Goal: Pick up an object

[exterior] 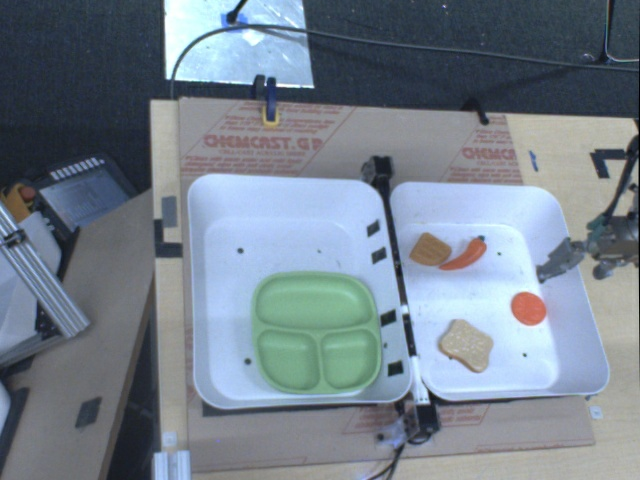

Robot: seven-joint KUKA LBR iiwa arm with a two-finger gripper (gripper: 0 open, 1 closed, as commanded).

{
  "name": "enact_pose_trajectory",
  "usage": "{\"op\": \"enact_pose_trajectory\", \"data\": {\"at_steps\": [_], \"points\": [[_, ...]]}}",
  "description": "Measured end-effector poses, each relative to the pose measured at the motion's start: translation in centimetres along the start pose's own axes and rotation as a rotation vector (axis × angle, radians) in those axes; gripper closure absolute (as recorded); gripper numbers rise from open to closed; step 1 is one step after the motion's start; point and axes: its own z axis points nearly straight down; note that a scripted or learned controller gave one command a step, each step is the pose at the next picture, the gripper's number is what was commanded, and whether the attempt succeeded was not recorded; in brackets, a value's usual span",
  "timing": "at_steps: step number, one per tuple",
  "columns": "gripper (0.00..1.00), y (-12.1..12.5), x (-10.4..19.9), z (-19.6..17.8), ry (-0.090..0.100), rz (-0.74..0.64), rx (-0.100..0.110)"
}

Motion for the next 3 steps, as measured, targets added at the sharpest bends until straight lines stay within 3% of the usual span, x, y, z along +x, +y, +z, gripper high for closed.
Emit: {"op": "enact_pose_trajectory", "data": {"at_steps": [1,3], "points": [[0.00,0.2,0.0,-0.5,-0.002,-0.003,-0.009],[0.00,-0.1,-1.1,11.6,0.000,0.000,-0.003]]}}
